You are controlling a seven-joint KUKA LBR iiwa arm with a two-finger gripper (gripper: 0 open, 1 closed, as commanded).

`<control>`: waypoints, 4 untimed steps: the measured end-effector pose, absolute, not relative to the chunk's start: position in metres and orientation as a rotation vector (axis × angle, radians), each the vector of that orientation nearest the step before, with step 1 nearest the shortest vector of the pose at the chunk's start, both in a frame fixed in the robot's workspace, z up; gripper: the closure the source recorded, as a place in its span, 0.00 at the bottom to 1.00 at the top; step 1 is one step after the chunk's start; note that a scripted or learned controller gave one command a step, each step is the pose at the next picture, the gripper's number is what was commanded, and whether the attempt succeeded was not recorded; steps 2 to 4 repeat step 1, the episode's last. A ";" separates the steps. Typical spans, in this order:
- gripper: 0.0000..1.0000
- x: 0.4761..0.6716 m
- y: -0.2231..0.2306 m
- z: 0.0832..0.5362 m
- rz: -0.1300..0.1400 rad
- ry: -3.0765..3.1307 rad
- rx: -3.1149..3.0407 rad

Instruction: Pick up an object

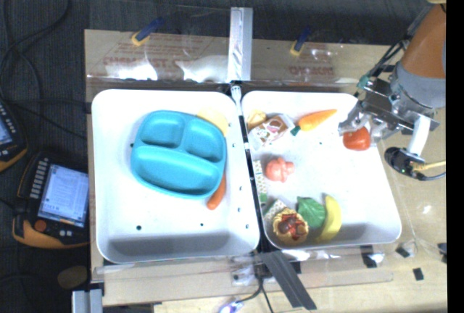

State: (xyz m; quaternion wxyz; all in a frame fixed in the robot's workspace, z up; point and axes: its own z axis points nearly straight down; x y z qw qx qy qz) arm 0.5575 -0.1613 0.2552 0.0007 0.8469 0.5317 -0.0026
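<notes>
Watching the feed from my desk: the arm (424, 51) comes in from 3 o'clock, orange band up top, and the gripper (360, 132) sits over the upper right corner of the right bin (384, 188). There's a red tomato-looking thing (357, 139) right at its tip, seemingly pinched between the fingers, so I'd call it clamped on the red tomato toy (it's small in frame, so take that with a grain of salt).

Rest of the right bin: an orange carrot (317, 119) just at 9 o'clock from the gripper, a little printed packet (267, 127) further toward 9, near the divider. A pink lumpy toy (278, 169) sits around the bin's middle left. Down at 6 o'clock there's a cluster touching each other: a round brownish basket thing (288, 224), a green leafy piece (312, 210) and a yellow banana (333, 218).

Left bin (116, 232) has a blue divided tray (178, 152), a yellow piece (212, 118) peeking out at its 1 o'clock and an orange stick (217, 193) against its 4 o'clock edge.
</notes>
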 end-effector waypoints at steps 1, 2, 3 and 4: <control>1.00 0.556 -0.138 0.188 -0.008 1.857 2.536; 1.00 0.556 -0.138 0.188 -0.008 1.857 2.536; 1.00 0.556 -0.138 0.188 -0.008 1.857 2.536; 1.00 0.556 -0.138 0.188 -0.008 1.857 2.536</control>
